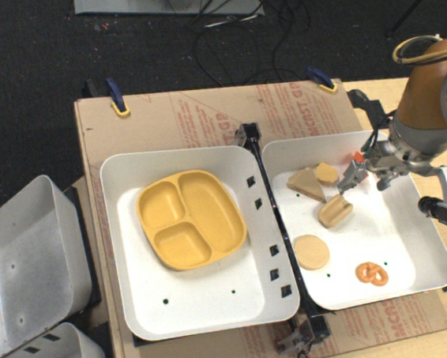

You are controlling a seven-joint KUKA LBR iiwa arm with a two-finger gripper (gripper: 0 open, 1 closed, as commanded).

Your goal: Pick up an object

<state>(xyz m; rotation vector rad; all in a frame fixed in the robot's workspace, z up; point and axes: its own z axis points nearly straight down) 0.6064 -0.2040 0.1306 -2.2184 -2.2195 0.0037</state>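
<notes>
The right bin (pixel 423 260) holds several food pieces. A tan wedge (pixel 306 184) lies at the upper left, with a small yellow chunk (pixel 327 173) touching its right side. Below them sit a tan block (pixel 335 212), a round beige disc (pixel 310 252) and an orange pretzel (pixel 371 273). My gripper (pixel 367 180) hovers over the upper right of this bin, just right of the yellow chunk and above the tan block. Its fingers are spread open, and only white bin floor shows between them.
The left bin (pixel 141 302) contains a yellow divided plate (pixel 189 217). A black divider (pixel 272 225) runs between the two bins. Grey tubs (pixel 25 251) stand off the bench at the left. The arm's orange band (pixel 428 85) rises at the right edge.
</notes>
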